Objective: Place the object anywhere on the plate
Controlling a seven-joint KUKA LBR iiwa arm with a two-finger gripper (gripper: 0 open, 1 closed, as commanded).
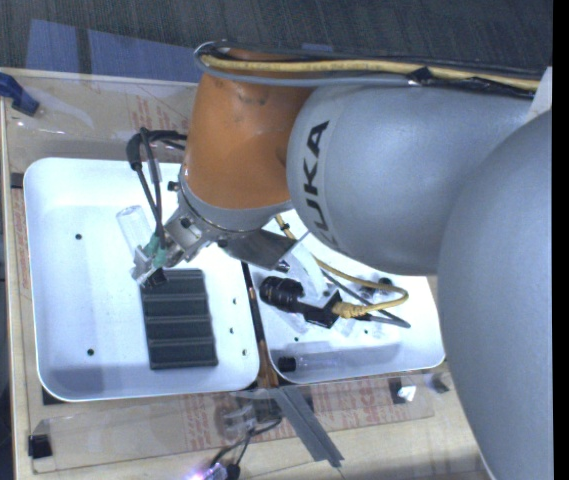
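A black ribbed rectangular block (179,318) lies flat in the left white bin (74,298), towards its front right. My gripper (154,263) hangs low over the block's far left corner, at or just above its edge. A small clear tube-like piece (131,225) sits just behind the gripper on the bin floor. The big grey arm with its orange band (239,138) covers the bin's right rear part and most of the right bin (364,366).
Dark cables (147,173) loop down beside the wrist over the left bin. A clear tube (339,361) lies along the front edge of the right bin. Wooden bench edges and a blue clamp (9,90) frame the bins.
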